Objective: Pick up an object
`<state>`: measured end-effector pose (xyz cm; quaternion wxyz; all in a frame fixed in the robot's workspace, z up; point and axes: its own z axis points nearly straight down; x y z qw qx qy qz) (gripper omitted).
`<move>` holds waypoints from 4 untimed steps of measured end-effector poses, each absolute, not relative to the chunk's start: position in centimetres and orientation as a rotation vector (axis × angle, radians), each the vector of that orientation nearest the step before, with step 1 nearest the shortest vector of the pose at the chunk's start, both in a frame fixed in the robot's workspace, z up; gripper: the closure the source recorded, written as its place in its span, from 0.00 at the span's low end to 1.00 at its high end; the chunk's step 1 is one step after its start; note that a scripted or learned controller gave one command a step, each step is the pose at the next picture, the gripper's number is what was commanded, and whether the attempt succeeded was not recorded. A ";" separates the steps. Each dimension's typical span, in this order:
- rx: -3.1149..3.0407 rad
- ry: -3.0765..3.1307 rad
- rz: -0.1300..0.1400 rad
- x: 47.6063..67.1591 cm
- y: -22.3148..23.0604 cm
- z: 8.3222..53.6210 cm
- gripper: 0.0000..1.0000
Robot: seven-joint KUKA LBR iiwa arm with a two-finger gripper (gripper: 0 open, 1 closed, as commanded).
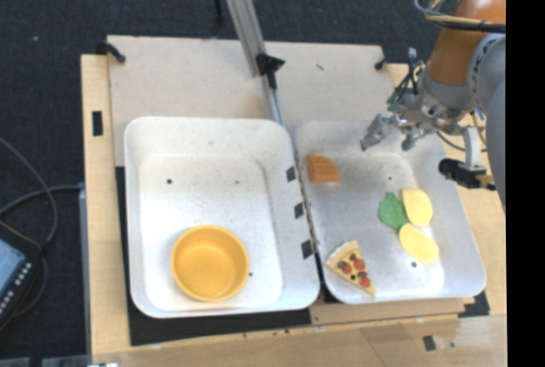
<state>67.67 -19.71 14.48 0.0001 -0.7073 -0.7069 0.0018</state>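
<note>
My hand (393,134) hangs over the far rim of the right bin (460,272), its two fingers spread apart with nothing between them, and every candidate lies nearer the camera than I am. Taking that bin's far rim as my marker: the small orange-brown block (323,169) sits a little inward from it toward the divider between the bins, alone and with bare floor around it; the green piece (392,210) and the two yellow pieces (416,206) (419,243) huddle together further in, touching or overlapping; the pizza slice (351,265) lies furthest from it, at the near corner. I judge the cluster risky: closing on one yellow piece could drag or pinch the green one beside it, or the flat shapes could slip out from under my fingertips. The pizza slice looks thin and close to the wall, so a finger might strike the rim. The block seems the cleanest choice, though the metal post (247,16) slanting down beside the divider stands near it and could crowd my wrist. The yellow bowl (210,262) rests in the left bin (145,144), well apart from my reach, on the counter (170,76).
</note>
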 end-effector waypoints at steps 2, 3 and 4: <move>-2.224 -2.231 0.000 67.8 -19.9 11.4 1.00; -2.226 -2.225 -0.005 67.7 -19.9 15.9 1.00; -2.222 -2.229 -0.004 68.6 -20.5 20.9 1.00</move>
